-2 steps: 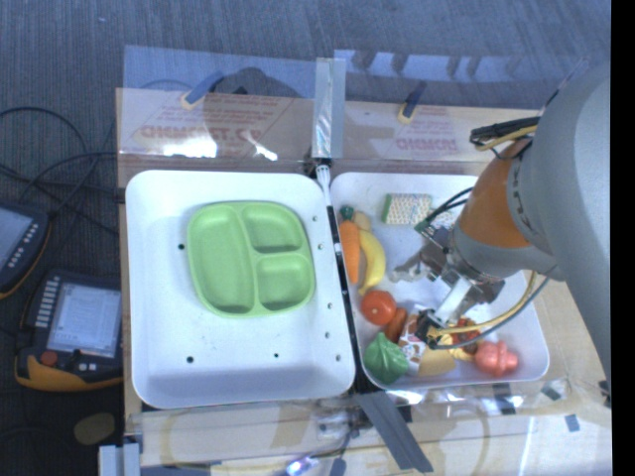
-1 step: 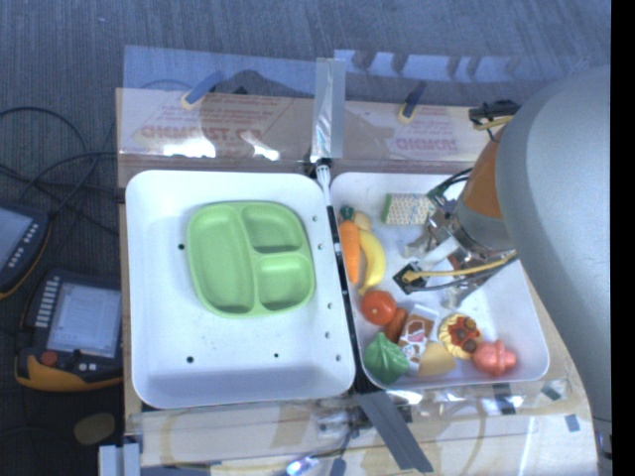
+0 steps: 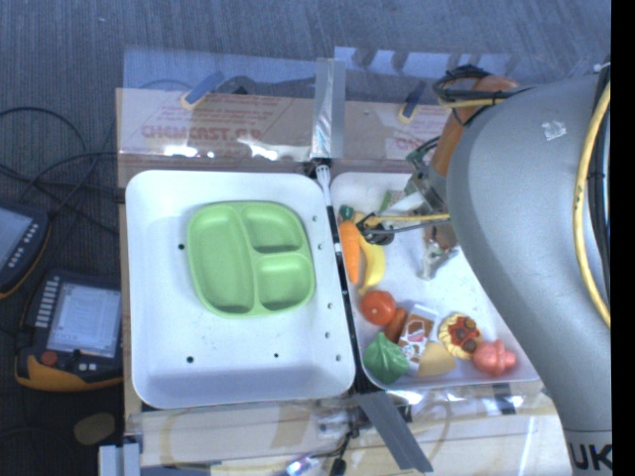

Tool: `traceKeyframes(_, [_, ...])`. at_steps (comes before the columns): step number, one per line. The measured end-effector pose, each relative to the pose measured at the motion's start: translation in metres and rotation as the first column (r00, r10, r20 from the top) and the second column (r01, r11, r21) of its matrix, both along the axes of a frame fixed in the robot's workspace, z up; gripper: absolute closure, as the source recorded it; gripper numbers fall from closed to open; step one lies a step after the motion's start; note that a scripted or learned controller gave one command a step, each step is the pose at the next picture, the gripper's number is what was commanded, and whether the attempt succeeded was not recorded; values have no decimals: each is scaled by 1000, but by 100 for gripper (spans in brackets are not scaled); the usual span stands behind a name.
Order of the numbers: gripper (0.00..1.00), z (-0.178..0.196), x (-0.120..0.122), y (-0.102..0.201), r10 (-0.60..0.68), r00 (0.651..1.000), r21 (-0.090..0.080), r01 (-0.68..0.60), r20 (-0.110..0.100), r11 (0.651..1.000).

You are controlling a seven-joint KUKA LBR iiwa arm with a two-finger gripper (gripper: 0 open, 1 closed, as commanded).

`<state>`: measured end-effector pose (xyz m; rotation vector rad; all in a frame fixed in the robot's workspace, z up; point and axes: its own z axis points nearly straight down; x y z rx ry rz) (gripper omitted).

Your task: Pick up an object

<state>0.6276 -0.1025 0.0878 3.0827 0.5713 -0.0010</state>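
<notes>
The right bin (image 3: pixel 466 296) holds several toy foods. An orange carrot (image 3: pixel 349 250) and a yellow banana (image 3: pixel 373 262) lie along its left wall. Nearer the front lie a red tomato (image 3: pixel 377 307), a green leafy piece (image 3: pixel 385 357), a pizza slice (image 3: pixel 417 329), a round tart (image 3: pixel 459 333) and a pink piece (image 3: pixel 494 357). My gripper (image 3: pixel 422 228) hangs low in the back of this bin, just right of the banana and carrot. The bulky grey arm (image 3: pixel 536 226) hides much of it. I see no toy held in it.
The left bin (image 3: pixel 159 365) carries a green divided plate (image 3: pixel 251 257). A metal divider (image 3: pixel 327 117) and cardboard stand behind the bins. Cables and a handheld pendant (image 3: pixel 69 325) lie on the floor to the left. The arm covers the right bin's right side.
</notes>
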Motion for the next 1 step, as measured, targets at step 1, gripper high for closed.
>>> traceKeyframes(1, [0,1,-73,5,-159,987,4,159,7,987])
